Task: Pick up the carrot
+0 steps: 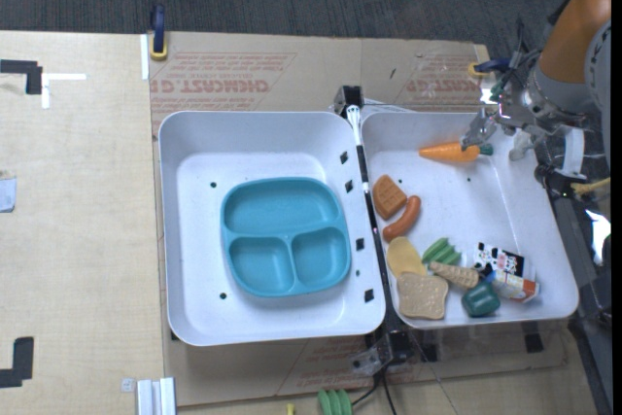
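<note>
Hanging near right bin's far wall: carrot, tool.

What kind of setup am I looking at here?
Probably a robot-manipulation lab bench: two white bins clamped to cardboard, toy food such as the carrot by the tool, and a blue divided tray.

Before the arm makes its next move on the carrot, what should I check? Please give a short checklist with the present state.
1. Carrot lies in the right bin: ok.
2. Gripper is at the carrot's thick end: ok.
3. Carrot between the fingers: cannot tell.
4. Carrot lifted off the bin floor: cannot tell.
5. Carrot lies apart from the other food, such as the sausage: ok.
6. Blue tray sits in the left bin, out of the way: ok.
</note>
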### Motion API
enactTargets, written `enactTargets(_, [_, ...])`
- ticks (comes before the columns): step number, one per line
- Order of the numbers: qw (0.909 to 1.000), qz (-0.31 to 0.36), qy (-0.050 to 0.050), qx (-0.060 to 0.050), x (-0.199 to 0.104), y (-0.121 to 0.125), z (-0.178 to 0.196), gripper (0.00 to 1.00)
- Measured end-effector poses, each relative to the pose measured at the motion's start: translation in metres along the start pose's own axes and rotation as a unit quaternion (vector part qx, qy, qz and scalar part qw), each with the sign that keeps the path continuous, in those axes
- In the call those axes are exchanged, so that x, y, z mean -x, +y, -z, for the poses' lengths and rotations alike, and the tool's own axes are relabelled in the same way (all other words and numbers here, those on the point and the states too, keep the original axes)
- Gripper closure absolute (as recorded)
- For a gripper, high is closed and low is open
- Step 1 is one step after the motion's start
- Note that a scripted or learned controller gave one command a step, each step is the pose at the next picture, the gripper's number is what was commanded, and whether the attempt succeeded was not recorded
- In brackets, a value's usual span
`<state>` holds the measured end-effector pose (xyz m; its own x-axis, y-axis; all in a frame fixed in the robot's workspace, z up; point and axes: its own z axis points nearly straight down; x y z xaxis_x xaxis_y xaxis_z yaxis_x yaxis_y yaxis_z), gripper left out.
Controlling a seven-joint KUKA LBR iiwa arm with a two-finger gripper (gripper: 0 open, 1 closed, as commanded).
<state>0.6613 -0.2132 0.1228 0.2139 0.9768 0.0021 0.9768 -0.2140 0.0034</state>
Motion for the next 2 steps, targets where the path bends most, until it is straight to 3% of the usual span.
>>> enactTargets(1, [0.9991, -0.042, 0.003, -0.002, -0.0053, -0.0231, -0.0279, 0.00])
enactTargets(2, [0.9764, -0.213, -0.006, -0.037, -0.0113, -0.0163, -0.0352, 0.00])
